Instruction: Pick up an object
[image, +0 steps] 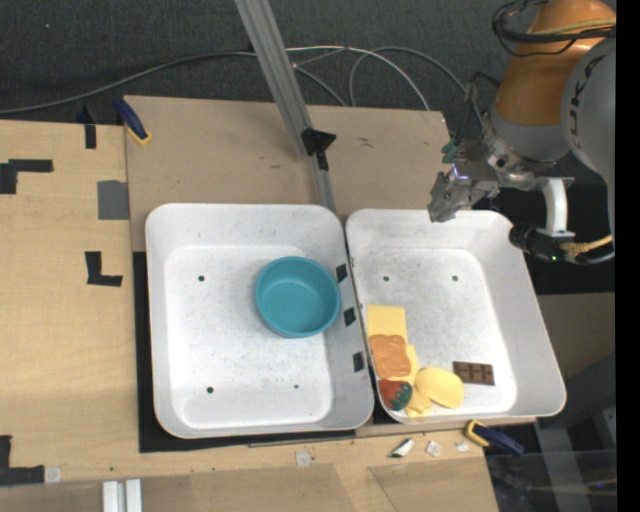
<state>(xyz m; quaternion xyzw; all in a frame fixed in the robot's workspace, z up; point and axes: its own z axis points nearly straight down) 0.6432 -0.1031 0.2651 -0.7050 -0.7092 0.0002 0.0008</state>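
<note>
Tool (446, 203) hangs over far rim of right bin (500, 300); finger state cannot be told. Pickable items cluster at bin's near-left corner: yellow block (387, 320), orange piece (391, 354), brown bar (473, 374). Reach likely runs diagonally toward near edge. Blue bowl (296, 296) in left bin (200, 330), farther off.

Arm (560, 90): grey casing, orange band above wrist, black cables looped beside it. Hand (446, 205): dark grey metal, small, blocky.

arm (560, 70) cropped top-right, hand (447, 203) fingers unclear
</note>
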